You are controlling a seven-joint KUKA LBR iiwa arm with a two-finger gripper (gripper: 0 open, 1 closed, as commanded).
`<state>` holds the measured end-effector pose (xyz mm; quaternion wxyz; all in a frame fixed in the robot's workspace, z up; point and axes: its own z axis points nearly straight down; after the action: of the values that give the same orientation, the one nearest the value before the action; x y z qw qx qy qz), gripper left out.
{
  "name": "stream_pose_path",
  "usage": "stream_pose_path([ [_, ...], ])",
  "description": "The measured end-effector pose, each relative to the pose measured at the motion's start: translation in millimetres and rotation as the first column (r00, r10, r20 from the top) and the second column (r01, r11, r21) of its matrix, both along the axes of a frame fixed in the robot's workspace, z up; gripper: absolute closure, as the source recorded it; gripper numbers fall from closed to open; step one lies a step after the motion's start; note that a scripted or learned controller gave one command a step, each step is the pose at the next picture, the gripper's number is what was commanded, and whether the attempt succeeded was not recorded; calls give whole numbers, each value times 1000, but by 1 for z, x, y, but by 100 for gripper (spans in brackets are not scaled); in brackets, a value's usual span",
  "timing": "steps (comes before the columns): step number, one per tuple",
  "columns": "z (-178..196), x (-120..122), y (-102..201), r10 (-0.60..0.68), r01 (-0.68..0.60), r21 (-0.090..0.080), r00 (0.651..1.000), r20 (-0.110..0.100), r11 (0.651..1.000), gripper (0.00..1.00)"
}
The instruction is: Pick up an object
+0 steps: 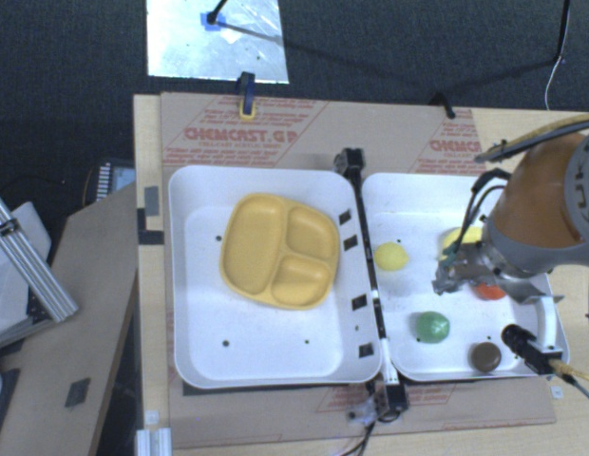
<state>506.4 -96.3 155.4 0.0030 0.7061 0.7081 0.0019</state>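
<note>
The tool (449, 278) hangs low over the right bin (408, 198), near that bin's middle; whether it is spread or pressed together I cannot tell, and nothing shows pinched in it. Closest to it are a red-orange object (490, 292) just beside it, partly hidden under the wrist, and a yellow piece (465, 237) just above it. A yellow ball (391, 256) lies a little to its left, a green object (431, 327) just below it, and a brown disc (484, 355) below and to its right.

To do this step well, I judge the tool should settle on one object, centre squarely over it, drop straight down, and close only once the object sits between the tips; the green one looks least crowded.

Counted: two white bins, five small objects in the right bin, and one yellow divided tray (278, 250) in the left bin (195, 331), well apart from the tool.
</note>
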Motion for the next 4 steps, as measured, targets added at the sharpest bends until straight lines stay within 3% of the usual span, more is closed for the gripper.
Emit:
stream_pose_path([
  [2,99,6,-8,2,-2,0,1000,0,1000,100],
  [4,93,26,100,8,-8,3,1000,-5,1000,100],
])
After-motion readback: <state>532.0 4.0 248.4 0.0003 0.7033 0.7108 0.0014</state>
